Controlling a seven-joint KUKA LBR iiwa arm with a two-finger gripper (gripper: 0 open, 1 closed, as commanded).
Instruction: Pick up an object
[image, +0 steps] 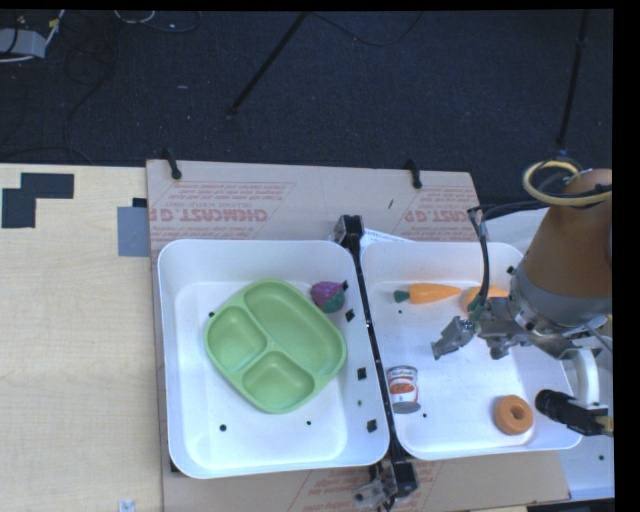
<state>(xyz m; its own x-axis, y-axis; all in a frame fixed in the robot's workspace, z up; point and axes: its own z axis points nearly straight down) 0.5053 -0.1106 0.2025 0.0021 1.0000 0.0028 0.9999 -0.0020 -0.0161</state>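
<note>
2 shallow white bins sit side by side on the bench. The left bin (190, 300) holds a green divided plate (275, 343) with 3 compartments, lying flat and turned at an angle near the bin's middle. Just beyond the plate's far right corner, touching or nearly touching its rim, lies a small purple toy fruit with a green top (326, 293), close to the divider between the bins.

The arm (570, 255) reaches in from the right over the right bin (450, 425), its orange band above the grey wrist. The gripper (470, 335) hangs low over the bin's middle, pointing left; whether it is open or closed cannot be told here, and nothing is seen caught in it.

In the right bin, a toy carrot (435, 293) with a green stub at its left end lies along the far side, its right end passing behind the wrist. A small can with a red and white label (403, 388) stands near the divider, on the near left. An orange doughnut-shaped ring (514, 415) lies flat at the near right, well apart from the can.
</note>
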